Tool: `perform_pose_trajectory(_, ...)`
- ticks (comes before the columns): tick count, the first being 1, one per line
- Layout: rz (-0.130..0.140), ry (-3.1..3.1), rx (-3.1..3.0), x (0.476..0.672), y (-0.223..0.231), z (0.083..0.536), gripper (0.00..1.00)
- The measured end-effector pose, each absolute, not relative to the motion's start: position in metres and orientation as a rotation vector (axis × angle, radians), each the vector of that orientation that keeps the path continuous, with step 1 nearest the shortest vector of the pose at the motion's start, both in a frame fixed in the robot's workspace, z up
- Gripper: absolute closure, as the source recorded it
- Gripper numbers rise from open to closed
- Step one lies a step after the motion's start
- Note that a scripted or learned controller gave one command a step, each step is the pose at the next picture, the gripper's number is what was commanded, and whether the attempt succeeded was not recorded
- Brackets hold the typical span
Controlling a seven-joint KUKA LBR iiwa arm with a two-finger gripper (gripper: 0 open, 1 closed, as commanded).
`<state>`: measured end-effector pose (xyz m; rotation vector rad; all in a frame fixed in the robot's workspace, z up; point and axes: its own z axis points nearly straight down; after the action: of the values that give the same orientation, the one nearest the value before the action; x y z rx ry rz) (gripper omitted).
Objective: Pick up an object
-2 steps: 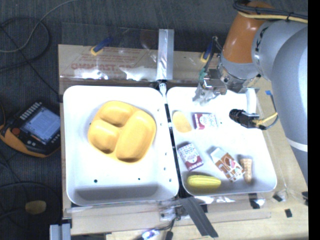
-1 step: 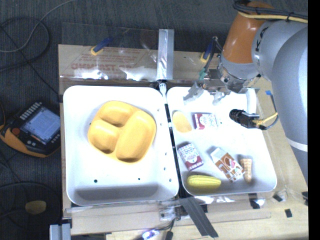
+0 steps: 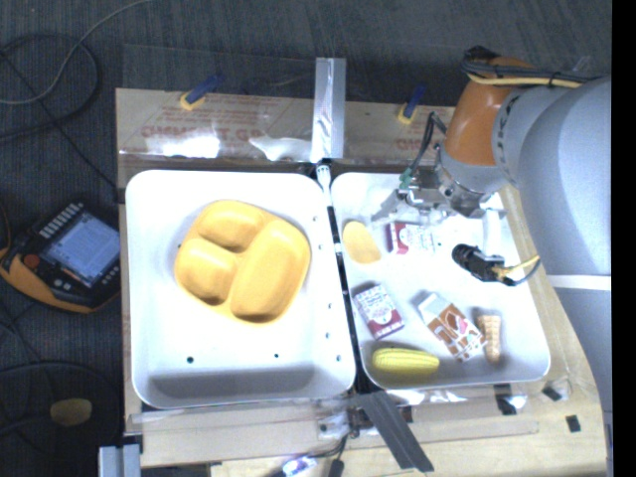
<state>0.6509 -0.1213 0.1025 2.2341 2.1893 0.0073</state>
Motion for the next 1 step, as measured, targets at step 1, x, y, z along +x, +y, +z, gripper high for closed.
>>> perform_pose_trajectory(1,0.018,2.178,2.224,0.6389,-0.1221,0.0957,0.0)
